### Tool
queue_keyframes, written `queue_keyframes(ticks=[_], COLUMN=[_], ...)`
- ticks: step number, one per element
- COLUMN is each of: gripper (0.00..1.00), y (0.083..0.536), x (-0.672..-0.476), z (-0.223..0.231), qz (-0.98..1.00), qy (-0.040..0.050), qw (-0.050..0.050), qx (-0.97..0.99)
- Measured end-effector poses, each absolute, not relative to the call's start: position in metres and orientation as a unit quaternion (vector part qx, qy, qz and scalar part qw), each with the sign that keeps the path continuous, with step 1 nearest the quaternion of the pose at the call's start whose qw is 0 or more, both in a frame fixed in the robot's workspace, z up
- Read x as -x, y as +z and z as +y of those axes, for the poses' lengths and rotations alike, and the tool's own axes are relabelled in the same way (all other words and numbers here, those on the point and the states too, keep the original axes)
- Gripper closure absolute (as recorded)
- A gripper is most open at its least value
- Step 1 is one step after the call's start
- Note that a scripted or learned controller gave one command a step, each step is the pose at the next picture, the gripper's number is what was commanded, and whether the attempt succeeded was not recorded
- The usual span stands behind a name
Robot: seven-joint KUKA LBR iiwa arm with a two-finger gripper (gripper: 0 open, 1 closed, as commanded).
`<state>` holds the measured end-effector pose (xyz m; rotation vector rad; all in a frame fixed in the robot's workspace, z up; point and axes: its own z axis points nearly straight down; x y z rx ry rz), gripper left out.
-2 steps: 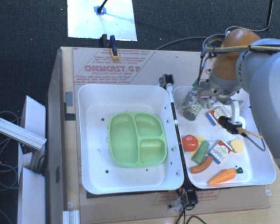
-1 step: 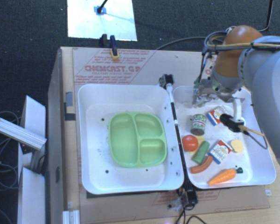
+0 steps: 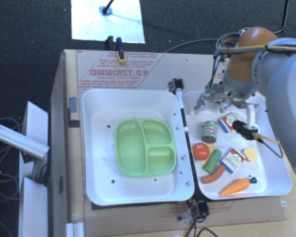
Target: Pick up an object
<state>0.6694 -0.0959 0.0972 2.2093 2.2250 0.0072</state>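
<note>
My gripper [image 3: 207,104] hangs over the back left part of the right bin [image 3: 278,174]. Its fingers are spread open and nothing sits between them. Just in front of it stands a small green can [image 3: 209,131]. A red tomato [image 3: 201,151], a green cucumber [image 3: 212,160], an orange-red sausage [image 3: 213,176] and a carrot [image 3: 237,185] lie nearer the front. Two small printed boxes [image 3: 233,159] [image 3: 227,123] and a yellow piece [image 3: 251,154] rest toward the right.
The left bin [image 3: 96,132] holds a light green divided plate [image 3: 145,147]. A black rail [image 3: 185,132] runs between the two bins. The grey arm [image 3: 281,78] comes in from the right, over the right bin's back edge.
</note>
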Motion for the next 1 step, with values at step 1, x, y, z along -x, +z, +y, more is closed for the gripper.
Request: queue_keyframes(ticks=[1], gripper=[0.0], y=[0.085], x=[-0.669], z=[-0.093], qz=[0.709], qy=[0.0005], qw=[0.001], qx=[-0.706])
